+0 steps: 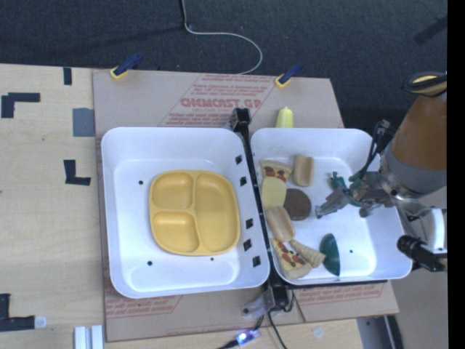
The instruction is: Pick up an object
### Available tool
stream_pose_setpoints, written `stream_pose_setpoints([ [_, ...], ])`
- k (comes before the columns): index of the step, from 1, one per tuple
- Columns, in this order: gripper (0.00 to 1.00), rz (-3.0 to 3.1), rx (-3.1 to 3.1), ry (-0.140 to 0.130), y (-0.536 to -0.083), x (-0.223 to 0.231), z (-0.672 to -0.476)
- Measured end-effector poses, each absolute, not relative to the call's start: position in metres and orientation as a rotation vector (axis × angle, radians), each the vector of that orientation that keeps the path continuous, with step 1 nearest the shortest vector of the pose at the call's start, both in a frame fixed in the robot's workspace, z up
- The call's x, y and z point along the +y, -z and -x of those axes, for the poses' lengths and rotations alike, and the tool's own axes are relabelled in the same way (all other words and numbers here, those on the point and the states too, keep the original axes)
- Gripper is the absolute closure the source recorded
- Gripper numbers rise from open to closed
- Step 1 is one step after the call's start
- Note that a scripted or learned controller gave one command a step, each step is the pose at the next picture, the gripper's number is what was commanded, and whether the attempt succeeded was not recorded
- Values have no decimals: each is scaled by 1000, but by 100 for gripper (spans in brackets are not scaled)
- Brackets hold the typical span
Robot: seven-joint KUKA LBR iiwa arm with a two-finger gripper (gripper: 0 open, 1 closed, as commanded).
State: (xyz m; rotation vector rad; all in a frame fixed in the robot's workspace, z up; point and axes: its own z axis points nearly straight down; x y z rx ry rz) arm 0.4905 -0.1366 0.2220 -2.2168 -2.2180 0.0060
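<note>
The right bin (363, 142) holds several toy foods along its left side: a pizza slice (275, 171), a tan bread piece (302, 170), a yellow cheese block (273, 193), a round brown cookie (296, 204), a bread roll (280, 224), a second pizza slice (290, 257) and a dark green piece (330, 254). My gripper (328, 195) hangs over the middle of this bin, just right of the brown cookie. Its fingers are spread open, one pointing up-left and one down-left, with nothing between them.
The left bin (120, 195) holds a yellow divided plate (195, 213). A small yellow object (284, 117) lies on the cardboard just behind the right bin. The arm's grey body (418, 158) stands over the right bin's right edge.
</note>
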Motion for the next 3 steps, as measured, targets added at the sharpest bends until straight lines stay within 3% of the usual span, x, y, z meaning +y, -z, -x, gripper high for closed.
stream_pose_setpoints([
  [2, 0, 2217, -2218, -6, -114, -136, -493],
  [3, 0, 2218, -2221, -1, -84, -135, -493],
])
